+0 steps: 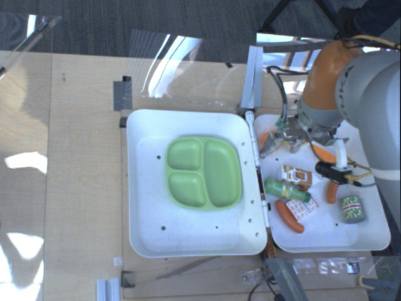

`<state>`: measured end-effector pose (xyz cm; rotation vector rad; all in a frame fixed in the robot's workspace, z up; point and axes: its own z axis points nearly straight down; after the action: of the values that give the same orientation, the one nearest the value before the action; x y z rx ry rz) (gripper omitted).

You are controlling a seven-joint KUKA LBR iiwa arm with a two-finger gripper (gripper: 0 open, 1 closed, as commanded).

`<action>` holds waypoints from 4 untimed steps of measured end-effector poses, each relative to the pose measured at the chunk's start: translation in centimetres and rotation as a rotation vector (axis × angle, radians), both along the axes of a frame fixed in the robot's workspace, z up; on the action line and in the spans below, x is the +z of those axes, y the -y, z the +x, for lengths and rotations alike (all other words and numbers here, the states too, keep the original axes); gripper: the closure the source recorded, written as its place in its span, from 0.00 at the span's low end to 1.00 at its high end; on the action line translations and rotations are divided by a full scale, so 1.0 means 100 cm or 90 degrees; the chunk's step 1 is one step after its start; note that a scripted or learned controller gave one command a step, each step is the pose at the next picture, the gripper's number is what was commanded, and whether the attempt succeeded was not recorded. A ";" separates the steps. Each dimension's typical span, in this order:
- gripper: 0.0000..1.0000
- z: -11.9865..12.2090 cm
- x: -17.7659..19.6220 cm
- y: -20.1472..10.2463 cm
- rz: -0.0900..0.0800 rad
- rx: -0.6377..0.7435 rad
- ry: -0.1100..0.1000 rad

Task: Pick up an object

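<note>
The grey arm (369,99) was extended in from the right, wrist bent downward, and the claw (280,138) was lowered, apparently slightly parted.

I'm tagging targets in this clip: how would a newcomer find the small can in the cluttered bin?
Go to the right bin, the one crowded with toy food. In its near right corner sits the small can, past the green bottle and red sausage. It alone is a squat cylinder with a green-and-red label.

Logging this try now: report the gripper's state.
Gripper: low over the right bin near its upper left corner; open or shut cannot be told from this view, and nothing is seen held.
</note>
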<state>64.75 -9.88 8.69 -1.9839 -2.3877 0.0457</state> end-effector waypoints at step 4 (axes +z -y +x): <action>1.00 0.018 0.010 0.002 -0.006 0.007 0.020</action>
<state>66.55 -10.08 9.66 -1.9909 -2.4223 0.0263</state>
